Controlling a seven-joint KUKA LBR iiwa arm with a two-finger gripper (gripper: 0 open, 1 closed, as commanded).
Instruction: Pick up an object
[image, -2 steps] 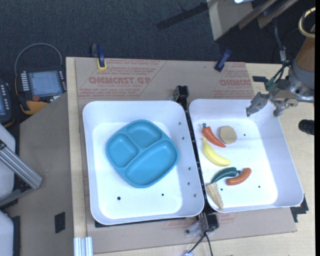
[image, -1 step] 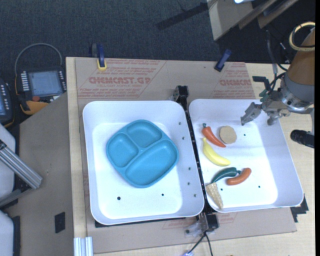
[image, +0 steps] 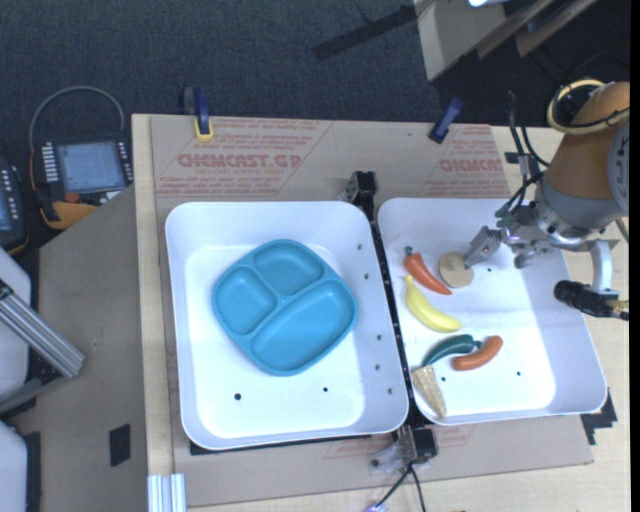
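My fingers (image: 500, 247) hang open near the right bin's (image: 570, 395) twelve o'clock edge, with bare floor at six.

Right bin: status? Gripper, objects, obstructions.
Gripper low over right bin, nothing seen in it. Tan disc just beside it, carrot and banana close. Approach unobstructed.

Two white bins (image: 190, 300) sit on a tan board (image: 300, 150) printed with red lettering. The left one bears a sky-blue divided plate (image: 284, 305). In the right lie an orange-red carrot (image: 427, 273), a yellow banana (image: 430, 308), a dark green pepper (image: 448, 348), a red-orange sausage (image: 477, 353) and a beige disc (image: 455, 271).
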